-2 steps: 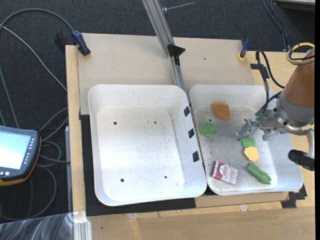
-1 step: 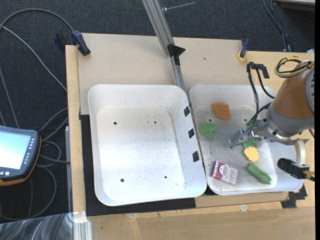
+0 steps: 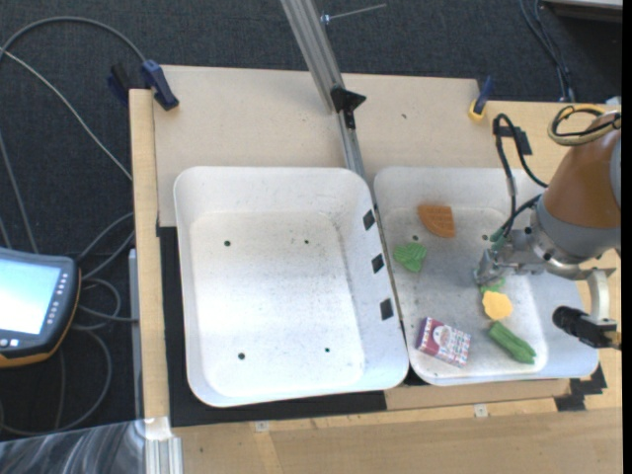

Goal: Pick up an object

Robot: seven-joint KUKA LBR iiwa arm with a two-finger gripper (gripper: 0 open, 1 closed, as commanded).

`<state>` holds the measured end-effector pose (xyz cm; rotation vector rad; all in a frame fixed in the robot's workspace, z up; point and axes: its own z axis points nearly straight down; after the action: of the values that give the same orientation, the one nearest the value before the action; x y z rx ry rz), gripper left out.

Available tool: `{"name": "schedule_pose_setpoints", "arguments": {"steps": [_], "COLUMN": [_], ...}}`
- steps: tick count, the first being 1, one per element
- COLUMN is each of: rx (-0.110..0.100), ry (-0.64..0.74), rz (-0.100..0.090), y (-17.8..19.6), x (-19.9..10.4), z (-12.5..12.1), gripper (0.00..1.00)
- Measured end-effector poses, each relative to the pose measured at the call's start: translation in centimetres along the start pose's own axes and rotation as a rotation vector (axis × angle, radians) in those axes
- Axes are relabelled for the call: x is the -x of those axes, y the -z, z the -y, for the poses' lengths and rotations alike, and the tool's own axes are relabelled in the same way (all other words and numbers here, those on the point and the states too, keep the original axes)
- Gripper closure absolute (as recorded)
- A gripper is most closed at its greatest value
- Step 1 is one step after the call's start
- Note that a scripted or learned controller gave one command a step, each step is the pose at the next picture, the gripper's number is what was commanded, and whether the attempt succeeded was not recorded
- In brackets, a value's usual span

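The left bin [image 3: 267,284] sits beside the right bin [image 3: 464,191]. The arm [image 3: 583,200] reaches in from the right; its gripper [image 3: 491,270] hangs low, just above the yellow object [image 3: 497,305]; its grip state cannot be told. Nearby lie a patterned packet [image 3: 442,341], green object [image 3: 512,343], orange piece [image 3: 436,219] and green lump [image 3: 411,256].

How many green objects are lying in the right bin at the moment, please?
2: a crumpled green object near the bin's left wall, and a long green object at the near right corner, beside the yellow piece. The gripper might hide more.

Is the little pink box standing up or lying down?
Lying down. The pink box rests flat on the floor of the right bin, its printed face up.
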<state>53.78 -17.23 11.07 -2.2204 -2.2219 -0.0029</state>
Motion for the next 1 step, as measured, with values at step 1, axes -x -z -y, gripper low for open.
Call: {"name": "schedule_pose_setpoints", "arguments": {"steps": [1], "rx": [0.005], "ry": [0.001], "rz": [0.004], "y": [4.89], "x": [0.50], "z": [-0.93], "gripper": [1.00]}}
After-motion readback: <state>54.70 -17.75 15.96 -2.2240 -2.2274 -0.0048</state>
